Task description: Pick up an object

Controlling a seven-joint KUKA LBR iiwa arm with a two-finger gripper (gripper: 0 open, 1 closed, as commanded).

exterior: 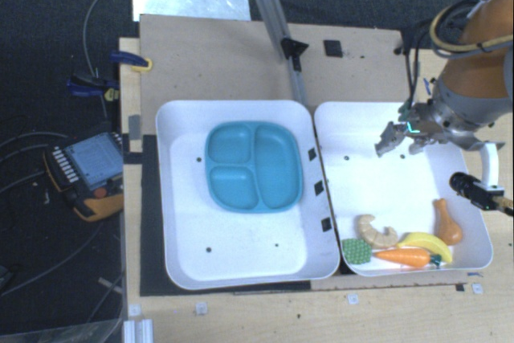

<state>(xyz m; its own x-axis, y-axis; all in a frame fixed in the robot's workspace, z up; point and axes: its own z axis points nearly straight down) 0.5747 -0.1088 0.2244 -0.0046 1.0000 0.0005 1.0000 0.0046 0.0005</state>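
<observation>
Left bin: blue plate. Right bin: carrot, banana, drumstick, tan pastry, green piece along near edge. Gripper above, spread, nothing between fingers.

two white bins: left bin, right bin. one blue divided plate. five toy foods: one banana, one carrot, one drumstick, one beige curved piece, one green piece.

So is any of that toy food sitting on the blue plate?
No, the blue plate in the left bin holds nothing, and the carrot, banana and other pieces lie in the right bin.
</observation>
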